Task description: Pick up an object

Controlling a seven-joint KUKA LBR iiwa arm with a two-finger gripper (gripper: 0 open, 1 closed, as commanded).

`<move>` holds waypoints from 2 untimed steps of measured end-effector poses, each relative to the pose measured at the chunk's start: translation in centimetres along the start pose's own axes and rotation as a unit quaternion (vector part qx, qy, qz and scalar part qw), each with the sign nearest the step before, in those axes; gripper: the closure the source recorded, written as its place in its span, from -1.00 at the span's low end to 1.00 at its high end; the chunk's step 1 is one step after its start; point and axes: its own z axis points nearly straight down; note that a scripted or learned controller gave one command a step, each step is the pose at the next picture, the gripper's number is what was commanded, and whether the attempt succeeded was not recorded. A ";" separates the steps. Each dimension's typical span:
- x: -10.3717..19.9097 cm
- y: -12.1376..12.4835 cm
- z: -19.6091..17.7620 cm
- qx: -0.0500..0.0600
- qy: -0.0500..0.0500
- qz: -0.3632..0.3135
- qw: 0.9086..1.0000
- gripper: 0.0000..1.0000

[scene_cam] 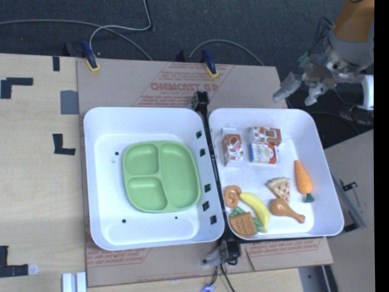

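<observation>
We started far to the left of the gripper (301,92), where the left bin (100,163) held a green plate (161,176) with three little sections. That plate lay flat and wide, so we judged it a poor thing to grab.

Closer to the gripper sat the right bin (322,157), full of toy food. Low and left of the gripper lay a pretzel (232,196), a waffle (243,224) and a banana (256,207), packed close together. Two small cartons, the brown carton (232,148) and the red carton (265,144), stood side by side, just below and to the left of the gripper. They were the nearest things to it. A pizza slice (279,188) and a drumstick (287,209) lay further down.

The carrot (303,177) lay almost straight below the gripper, near the bin's right wall. Its long side ran up and down the picture, and it had free space around it.

The gripper hung up above the bin's far rim, outside the bin, with its two fingers spread apart and nothing between them. We thought the arm would have to come down and a little left to reach a carton. Nothing stood in the way, but the cartons were so close together that a finger might bump the wrong one.
</observation>
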 end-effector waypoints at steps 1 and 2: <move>1.1 0.7 16.2 -0.006 -0.002 -0.001 1.000 -1.00; 5.6 1.1 17.6 -0.014 -0.002 -0.002 1.000 -1.00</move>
